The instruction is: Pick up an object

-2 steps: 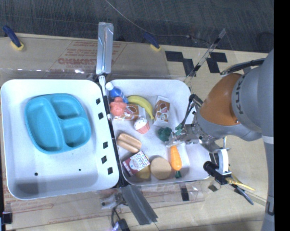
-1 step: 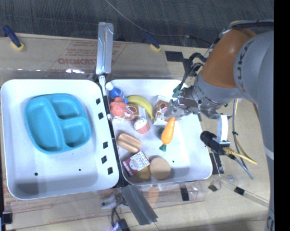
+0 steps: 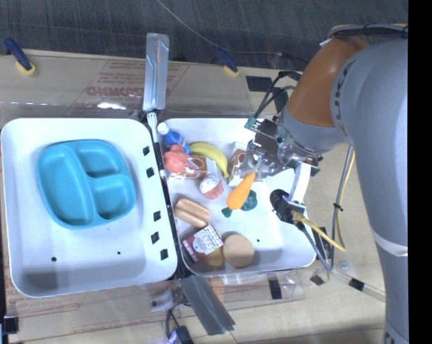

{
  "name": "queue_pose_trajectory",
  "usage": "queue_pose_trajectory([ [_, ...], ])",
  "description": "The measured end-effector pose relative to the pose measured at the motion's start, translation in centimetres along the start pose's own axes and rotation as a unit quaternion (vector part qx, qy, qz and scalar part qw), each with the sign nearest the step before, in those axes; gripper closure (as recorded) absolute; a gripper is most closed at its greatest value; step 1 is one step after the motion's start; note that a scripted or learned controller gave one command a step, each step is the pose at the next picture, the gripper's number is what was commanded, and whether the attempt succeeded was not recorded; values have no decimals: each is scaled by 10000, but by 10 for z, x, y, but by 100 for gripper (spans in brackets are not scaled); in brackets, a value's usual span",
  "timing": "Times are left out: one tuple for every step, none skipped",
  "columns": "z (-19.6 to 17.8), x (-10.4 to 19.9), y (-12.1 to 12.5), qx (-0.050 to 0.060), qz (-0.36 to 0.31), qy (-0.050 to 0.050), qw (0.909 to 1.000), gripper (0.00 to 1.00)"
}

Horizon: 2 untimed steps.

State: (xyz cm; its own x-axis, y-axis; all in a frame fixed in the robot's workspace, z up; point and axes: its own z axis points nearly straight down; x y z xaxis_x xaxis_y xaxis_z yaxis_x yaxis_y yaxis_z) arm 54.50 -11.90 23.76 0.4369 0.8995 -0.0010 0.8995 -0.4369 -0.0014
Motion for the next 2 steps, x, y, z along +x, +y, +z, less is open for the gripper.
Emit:
queue_pose_trajectory([
  [-67,9,19,-14,-1676,4,9858,100],
  [146,-26,-7,3,-2496,10,9683,100],
])
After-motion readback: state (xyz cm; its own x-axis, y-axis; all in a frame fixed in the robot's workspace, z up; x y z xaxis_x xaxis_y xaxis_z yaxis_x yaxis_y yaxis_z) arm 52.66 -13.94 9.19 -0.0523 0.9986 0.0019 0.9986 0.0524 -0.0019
